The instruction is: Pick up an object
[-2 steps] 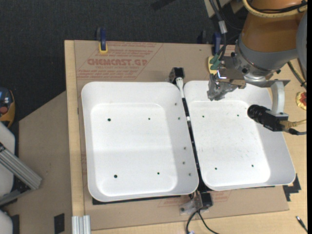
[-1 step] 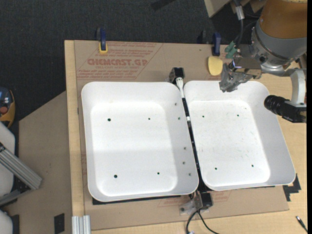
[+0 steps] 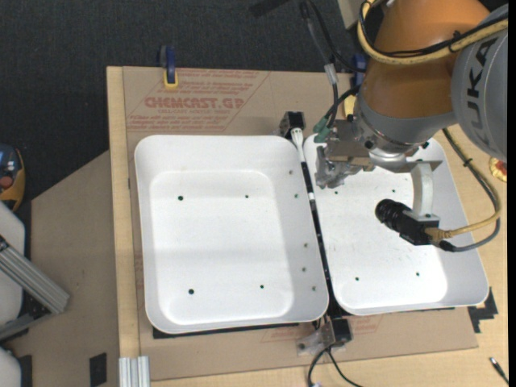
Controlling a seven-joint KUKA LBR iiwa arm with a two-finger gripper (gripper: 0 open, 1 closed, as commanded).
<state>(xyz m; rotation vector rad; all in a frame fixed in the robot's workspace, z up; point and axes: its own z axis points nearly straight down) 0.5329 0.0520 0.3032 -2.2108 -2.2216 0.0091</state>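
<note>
I'm seeing the gripper [image 3: 330, 174] hanging low over the right bin [image 3: 387, 272], near its upper-left corner, just beside the edge shared with the left bin [image 3: 218, 232]; I can't tell whether it's open or closed, or gripping anything; the object, if it's here, is hiding beneath it; I'm guessing small and light; I'm not judging stiffness or a grasp point blind.

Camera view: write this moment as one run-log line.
arm: reaches in from right | gripper: over right bin, far corner beside left bin | grasp: cannot tell
</note>
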